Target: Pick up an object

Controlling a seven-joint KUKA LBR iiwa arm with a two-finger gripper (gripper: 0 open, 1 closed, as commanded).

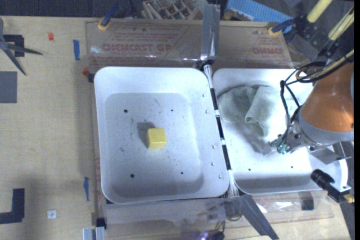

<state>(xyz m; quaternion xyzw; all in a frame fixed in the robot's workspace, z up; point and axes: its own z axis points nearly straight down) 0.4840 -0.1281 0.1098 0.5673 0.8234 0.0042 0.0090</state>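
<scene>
Camera view, arm (329, 107) bent low over right bin (270, 177), pincer (279, 146) state unclear, beside grey cloth (247, 107)

Overhead light is falling evenly and fairly brightly across the pale wooden counter (45, 121). The two shallow white plastic bins (112, 87) are reading slightly bluish-grey rather than pure white, with no clipped highlights. The small yellow cube (156, 138) is casting a short soft shadow toward its upper left, so the light is coming from the lower right. The crumpled grey-green cloth (253, 107) is showing soft fold shading. The orange band of the arm (333, 101) is looking smeared and out of focus. The cluttered background along the top edge is sitting dim. Overall the frame is looking grainy, with fine detail soft.
</scene>
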